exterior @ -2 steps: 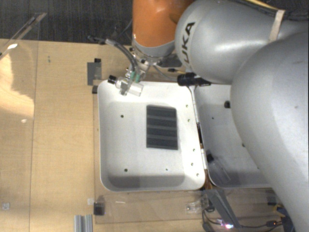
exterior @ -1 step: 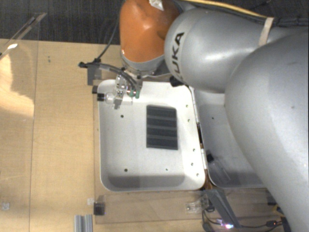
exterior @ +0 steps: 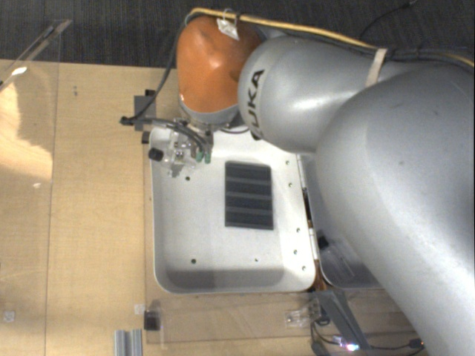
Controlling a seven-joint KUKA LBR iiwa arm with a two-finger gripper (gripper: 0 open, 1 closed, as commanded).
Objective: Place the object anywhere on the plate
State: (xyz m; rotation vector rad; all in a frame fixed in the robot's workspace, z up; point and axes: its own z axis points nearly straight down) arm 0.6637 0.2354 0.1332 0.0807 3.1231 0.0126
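Note:
A dark, ribbed rectangular plate [exterior: 249, 195] lies flat in the middle of the left white bin [exterior: 223, 273]. My gripper [exterior: 177, 154] hangs over the bin's far left corner, to the left of the plate and apart from it. A small green part [exterior: 205, 154] shows on the gripper's side. The orange band [exterior: 211, 61] sits just above the wrist. I cannot make out any object at the gripper's tip.
The grey arm [exterior: 371, 147] covers most of the right bin [exterior: 338, 269]. Wooden bench surface [exterior: 74, 199] spreads to the left of the bins. A black bracket [exterior: 145, 113] sits at the left bin's far corner, and small clamps [exterior: 152, 319] sit near the front edge.

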